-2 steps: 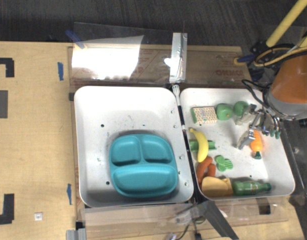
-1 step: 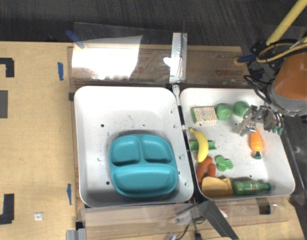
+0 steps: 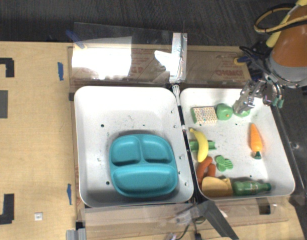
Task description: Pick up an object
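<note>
My gripper [image 3: 242,105] hangs low over the far part of the right bin [image 3: 281,149], reaching in from the upper right under the orange-banded wrist. Its tip is right above a small pale green object [image 3: 242,113] near the bin's back wall. Just left of it sit a green apple [image 3: 224,112] and a green block with a dotted face [image 3: 204,114]. An orange carrot [image 3: 255,139] lies nearer, below the gripper. I see nothing clearly held.
The right bin also holds a banana [image 3: 201,144], a small green piece [image 3: 223,162], a red-orange sausage [image 3: 204,168], a yellow wedge [image 3: 216,185] and a green bottle [image 3: 251,187]. A blue divided tray [image 3: 142,165] lies in the left bin [image 3: 88,134].
</note>
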You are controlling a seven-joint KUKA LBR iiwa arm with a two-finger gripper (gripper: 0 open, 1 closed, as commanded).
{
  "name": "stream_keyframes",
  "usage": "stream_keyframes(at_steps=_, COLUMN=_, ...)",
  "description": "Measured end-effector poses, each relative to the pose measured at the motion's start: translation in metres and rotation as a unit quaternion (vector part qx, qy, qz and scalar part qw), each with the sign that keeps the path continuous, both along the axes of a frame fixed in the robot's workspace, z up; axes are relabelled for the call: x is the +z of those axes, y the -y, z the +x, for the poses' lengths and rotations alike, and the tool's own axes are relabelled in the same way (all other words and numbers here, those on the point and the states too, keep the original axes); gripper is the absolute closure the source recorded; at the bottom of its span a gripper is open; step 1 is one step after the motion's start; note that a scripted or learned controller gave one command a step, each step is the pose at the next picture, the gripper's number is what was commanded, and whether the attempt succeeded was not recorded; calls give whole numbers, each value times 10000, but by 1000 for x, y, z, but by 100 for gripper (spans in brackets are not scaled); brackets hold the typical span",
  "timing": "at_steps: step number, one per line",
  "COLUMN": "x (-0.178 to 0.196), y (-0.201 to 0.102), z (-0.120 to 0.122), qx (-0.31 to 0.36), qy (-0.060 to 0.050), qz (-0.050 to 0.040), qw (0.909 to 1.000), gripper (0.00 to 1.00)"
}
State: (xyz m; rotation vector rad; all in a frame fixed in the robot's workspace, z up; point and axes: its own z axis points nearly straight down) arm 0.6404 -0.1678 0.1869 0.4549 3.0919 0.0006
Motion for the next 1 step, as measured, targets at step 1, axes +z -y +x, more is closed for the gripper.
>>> stream_keyframes(at_steps=1, x=-5, y=1, z=-2, qx=-14, qy=-44, qz=8, qw=10000, gripper=0)
